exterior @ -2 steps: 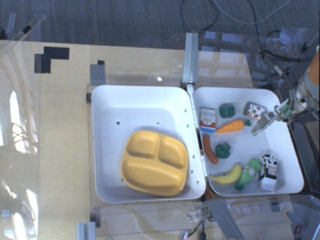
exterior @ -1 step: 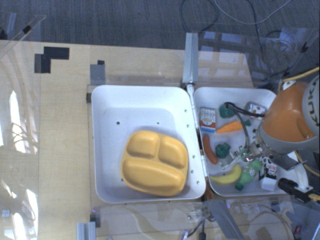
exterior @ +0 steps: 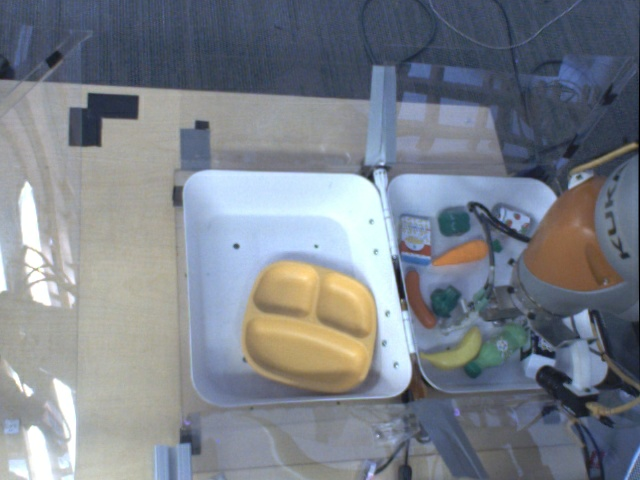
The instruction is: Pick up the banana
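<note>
The yellow banana (exterior: 453,349) lies curved along the front of the right bin (exterior: 530,190), its right end touching a green toy (exterior: 493,351). My gripper (exterior: 489,306) hangs low inside that bin, just above and to the right of the banana in the view. The arm's orange band (exterior: 572,240) and grey wrist cover the bin's right side. Nothing shows as held.
The right bin also holds an orange carrot (exterior: 461,255), a red sausage (exterior: 421,299), two small green pieces (exterior: 443,297) (exterior: 453,221), a small carton (exterior: 415,238) and a little box (exterior: 514,218). A yellow sectioned tray (exterior: 312,325) sits in the left bin (exterior: 250,208).
</note>
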You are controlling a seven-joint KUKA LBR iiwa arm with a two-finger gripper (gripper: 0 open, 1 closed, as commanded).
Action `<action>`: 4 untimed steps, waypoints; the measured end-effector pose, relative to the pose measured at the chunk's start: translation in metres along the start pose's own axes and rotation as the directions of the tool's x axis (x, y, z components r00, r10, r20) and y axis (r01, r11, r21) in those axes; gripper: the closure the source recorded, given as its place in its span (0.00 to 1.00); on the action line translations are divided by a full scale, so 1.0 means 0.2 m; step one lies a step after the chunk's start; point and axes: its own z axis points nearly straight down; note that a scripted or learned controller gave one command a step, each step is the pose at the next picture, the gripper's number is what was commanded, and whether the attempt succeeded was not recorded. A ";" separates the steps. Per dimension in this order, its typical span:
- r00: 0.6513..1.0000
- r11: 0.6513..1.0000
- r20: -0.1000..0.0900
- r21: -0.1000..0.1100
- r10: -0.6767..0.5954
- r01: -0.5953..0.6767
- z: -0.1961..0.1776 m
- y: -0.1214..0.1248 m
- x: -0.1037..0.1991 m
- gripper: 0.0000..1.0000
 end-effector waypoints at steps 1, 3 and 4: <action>1.000 1.000 0.003 -0.007 -0.004 0.004 -0.05 0.02 0.00 1.00; 0.970 0.970 0.005 0.006 0.242 -0.242 -0.21 0.16 -0.07 0.00; 0.995 0.995 0.006 -0.006 0.103 -0.103 0.00 0.04 0.11 0.00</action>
